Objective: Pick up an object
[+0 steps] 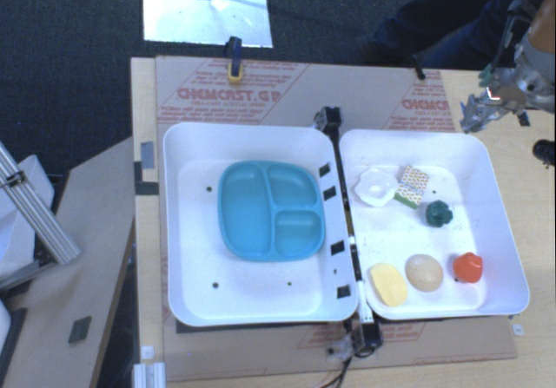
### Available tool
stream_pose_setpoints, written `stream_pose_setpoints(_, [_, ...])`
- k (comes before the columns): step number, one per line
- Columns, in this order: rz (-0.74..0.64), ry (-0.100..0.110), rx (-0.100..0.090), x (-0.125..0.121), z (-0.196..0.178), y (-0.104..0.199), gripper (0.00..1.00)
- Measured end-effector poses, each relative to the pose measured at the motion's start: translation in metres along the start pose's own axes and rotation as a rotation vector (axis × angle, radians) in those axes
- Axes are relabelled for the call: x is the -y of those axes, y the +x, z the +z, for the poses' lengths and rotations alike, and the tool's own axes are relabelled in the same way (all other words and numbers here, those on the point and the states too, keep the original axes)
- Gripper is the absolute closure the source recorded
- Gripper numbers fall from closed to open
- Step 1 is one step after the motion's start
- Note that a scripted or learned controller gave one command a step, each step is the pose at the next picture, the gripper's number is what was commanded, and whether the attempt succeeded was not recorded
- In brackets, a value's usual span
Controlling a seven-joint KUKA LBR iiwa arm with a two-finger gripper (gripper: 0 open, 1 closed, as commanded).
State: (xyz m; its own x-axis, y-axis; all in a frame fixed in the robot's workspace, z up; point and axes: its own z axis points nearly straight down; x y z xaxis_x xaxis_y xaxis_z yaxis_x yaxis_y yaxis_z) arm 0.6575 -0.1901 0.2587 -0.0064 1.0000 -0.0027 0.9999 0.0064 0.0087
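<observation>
Your candidates all lie in the right bin (499,204): a small red piece (467,267) near the front right corner, a round tan ball (424,272) just beside it, a yellow lump (388,284) at the front left, a dark green knobbly thing (438,213) further back, a checkered packet (412,185) and a white cup-like shape (375,187) touching or nearly touching each other near the back. They look like light plastic toy food — stiff shells, probably smooth and a little slippery, none of them likely to break. The red piece and the tan ball sit close together, so you would want to come straight down and close across the narrow width of one, clear of its neighbour. The green thing stands more apart and its bumpy skin should give better grip. The packet lies flat and looks hard to get under. The left bin (187,204) holds a blue divided plate (268,210). The pincer (483,110) hangs beyond the right bin's back right corner, above the surface — whether it is spread or pressed together you cannot tell from here.
</observation>
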Motion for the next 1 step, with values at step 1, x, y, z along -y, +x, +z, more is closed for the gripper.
stream_pose_setpoints(1, [-0.002, 0.008, -0.004, 0.0122, 0.0128, 0.0451, 1.00])
